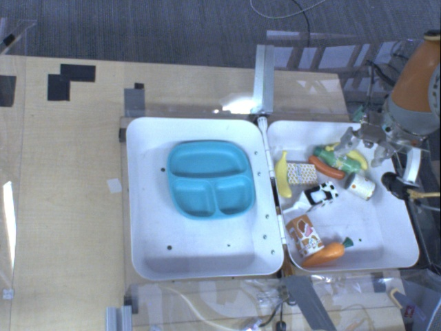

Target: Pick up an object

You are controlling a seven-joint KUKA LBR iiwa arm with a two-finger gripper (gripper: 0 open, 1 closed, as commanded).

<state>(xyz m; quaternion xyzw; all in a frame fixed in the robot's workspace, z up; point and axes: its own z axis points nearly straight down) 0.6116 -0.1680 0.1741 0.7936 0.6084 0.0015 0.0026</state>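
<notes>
Pincer (375, 143) is hanging over the far right part of the right bin (386, 257), at the end of the grey and orange arm (417, 88) reaching in from the counter's right edge. Whether it is open or closed cannot be told; nothing is visibly gripped.

Candidate objects are all lying in the right bin, clustered toward its far edge and the divider. A green and yellow toy (341, 158) and a red sausage-like piece (325, 167) are lying just beside the pincer, likely its target. A white cup (360, 186) is resting near them. A banana (282, 174) is lying along the divider edge, a patterned block (301, 173) just beside it. A black-and-white toy (321, 194) is sitting mid-bin. A small carton (303, 234) and a carrot (324, 253) are touching at the near edge.

The left bin (148, 247) is holding a blue divided tray (209, 178), presumably as the receiving side.
</notes>
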